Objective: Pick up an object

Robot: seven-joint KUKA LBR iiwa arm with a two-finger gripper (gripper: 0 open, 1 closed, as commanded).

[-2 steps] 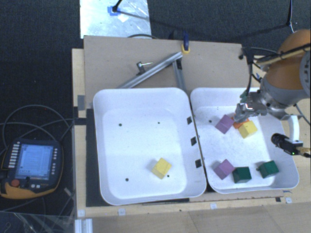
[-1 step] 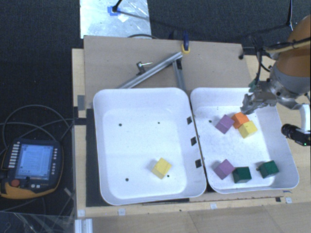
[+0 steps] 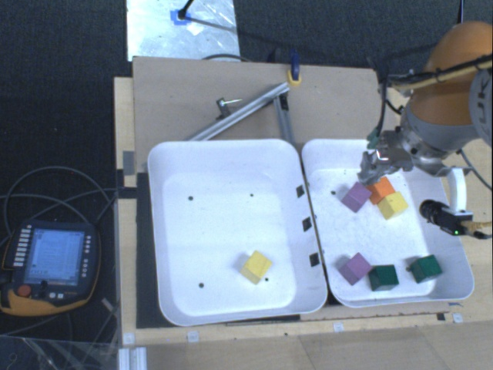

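So we've got the worktop with two white bins: the left bin has just one yellow block, and the right bin holds the rest. The arm hangs over the right bin's far end, hand right above a purple block, an orange block and a yellow cube crowded together. Can't tell how the hand is set. We'd center on one block before dropping, since neighbours will likely get nudged.
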